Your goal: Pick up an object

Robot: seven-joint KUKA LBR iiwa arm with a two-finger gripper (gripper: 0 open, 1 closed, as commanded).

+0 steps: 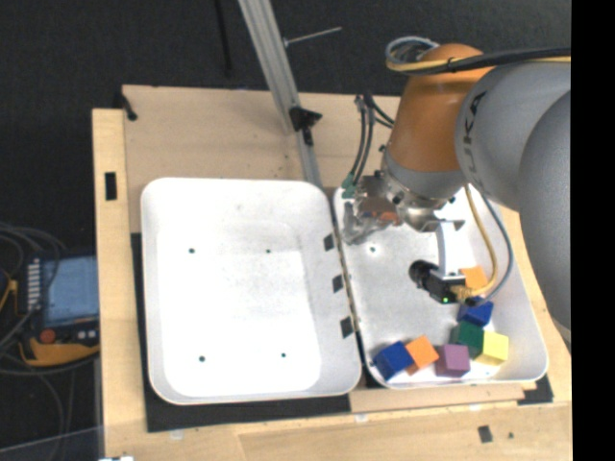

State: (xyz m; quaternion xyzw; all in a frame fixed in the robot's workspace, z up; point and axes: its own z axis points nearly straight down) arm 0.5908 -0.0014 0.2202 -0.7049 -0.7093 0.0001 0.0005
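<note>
Item: claw (pixel 363 217) over right bin (pixel 389 277), upper-left corner; whether clenched or released cannot be told.
Stock: blue cube (pixel 393 358), orange cube (pixel 422 351), purple cube (pixel 454 359), yellow cube (pixel 495 346), green cube (pixel 469 335) clustered along the near wall, probably slid there; cubes show no long axis.

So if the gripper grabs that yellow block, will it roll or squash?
The yellow block looks cube-shaped with flat faces, so it probably won't roll. It seems rigid and likely light. Pressed against the green block and the bin wall, it may jam when pushed.
</note>
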